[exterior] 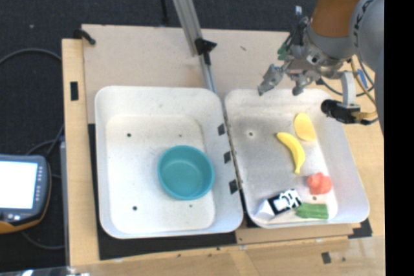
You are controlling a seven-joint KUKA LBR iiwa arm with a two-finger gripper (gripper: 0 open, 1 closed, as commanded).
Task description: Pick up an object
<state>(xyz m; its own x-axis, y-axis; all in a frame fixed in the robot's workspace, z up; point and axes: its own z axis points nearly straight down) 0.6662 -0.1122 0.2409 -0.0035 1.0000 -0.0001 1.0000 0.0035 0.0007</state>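
Observation:
My gripper [283, 82] hangs open above the back edge of the right bin [259, 139], with nothing between its fingers. In that bin lie a yellow banana [292, 150], a yellow lemon-like piece [305, 127] just behind it, a red strawberry-like item [319, 183], a green pod [312, 211] and a black-and-white box [283, 202] at the front. All of them sit to the front right of the gripper, well apart from it.
The left bin [123, 139] holds a teal bowl [185, 171]. A slanted metal pole [187, 16] rises behind the seam between the bins. A screen device [22, 191] sits off the bench at the left.

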